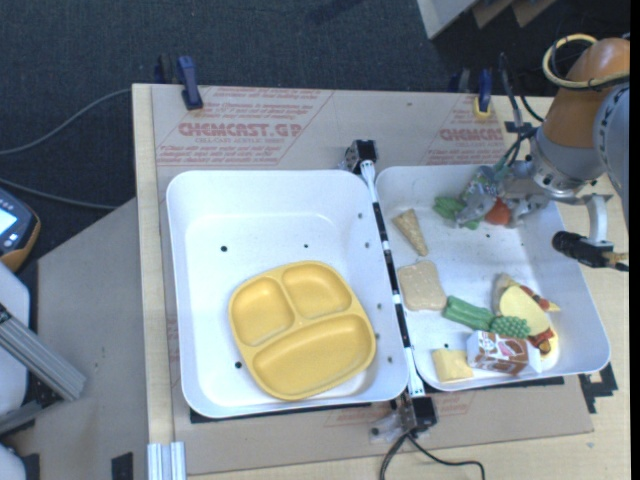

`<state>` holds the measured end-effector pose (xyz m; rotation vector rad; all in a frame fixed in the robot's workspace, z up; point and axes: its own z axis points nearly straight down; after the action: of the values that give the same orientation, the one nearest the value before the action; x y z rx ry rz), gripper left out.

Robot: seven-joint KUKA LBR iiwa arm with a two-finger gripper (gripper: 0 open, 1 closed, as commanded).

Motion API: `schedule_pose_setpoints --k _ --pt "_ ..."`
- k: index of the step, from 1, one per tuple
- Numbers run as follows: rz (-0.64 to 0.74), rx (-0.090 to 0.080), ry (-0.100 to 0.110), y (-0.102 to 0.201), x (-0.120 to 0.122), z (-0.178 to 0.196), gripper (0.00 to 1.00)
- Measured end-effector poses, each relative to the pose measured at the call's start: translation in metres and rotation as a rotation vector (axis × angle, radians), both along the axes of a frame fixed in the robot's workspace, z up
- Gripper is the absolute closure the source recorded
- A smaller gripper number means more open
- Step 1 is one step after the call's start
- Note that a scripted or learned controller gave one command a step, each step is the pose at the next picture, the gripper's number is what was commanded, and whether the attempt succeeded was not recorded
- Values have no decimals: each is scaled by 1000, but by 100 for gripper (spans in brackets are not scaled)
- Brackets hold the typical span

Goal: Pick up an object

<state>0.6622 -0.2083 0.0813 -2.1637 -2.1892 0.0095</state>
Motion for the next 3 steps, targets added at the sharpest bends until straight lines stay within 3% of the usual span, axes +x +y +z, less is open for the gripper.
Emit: schedule_pose_setpoints --k 1,2,3 --pt "-6 -18 13 -12 -6 8 100" --pt "-12 -38 -46 41 -91 83 100" --pt "-12 -41 -50 39 -88 80 0"
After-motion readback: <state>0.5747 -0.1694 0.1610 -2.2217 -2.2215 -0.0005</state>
